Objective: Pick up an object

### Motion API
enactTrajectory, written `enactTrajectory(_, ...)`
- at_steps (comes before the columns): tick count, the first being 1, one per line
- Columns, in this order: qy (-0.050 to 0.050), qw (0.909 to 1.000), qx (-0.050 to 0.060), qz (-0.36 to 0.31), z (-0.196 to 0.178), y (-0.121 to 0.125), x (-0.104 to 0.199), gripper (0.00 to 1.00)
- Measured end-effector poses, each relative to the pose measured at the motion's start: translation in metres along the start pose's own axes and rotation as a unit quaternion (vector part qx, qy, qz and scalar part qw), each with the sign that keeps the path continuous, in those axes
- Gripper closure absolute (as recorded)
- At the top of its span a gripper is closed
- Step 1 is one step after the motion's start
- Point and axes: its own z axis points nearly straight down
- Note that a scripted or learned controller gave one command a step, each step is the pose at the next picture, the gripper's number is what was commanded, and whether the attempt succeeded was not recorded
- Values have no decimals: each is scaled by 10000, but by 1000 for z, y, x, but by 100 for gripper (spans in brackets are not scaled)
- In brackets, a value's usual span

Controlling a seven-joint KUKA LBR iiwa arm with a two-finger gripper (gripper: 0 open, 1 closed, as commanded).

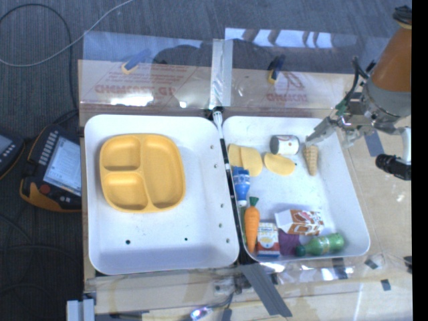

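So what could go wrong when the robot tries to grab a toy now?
The toys in the right bin are packed close, so near the carrot and small box the gripper might bump or pinch two. The can lies on its side and could roll away.

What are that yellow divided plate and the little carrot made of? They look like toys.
The yellow divided plate looks like molded plastic: one even color, rounded compartment edges, a soft matte sheen. The carrot also seems to be plastic toy food, with smooth, uniform orange and a green top, though at this size rubber or foam can't be ruled out.
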Motion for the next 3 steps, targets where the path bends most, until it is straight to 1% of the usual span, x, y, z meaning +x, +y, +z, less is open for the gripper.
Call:
enactTrajectory(1, 8, 10000, 11, 52, 77, -25, -9, 0)
enactTrajectory(2, 43, 10000, 74, -19, 121, 33, 1, 0)
enactTrajectory(3, 5, 10000, 69, -21, 113, 33, 0, 100)
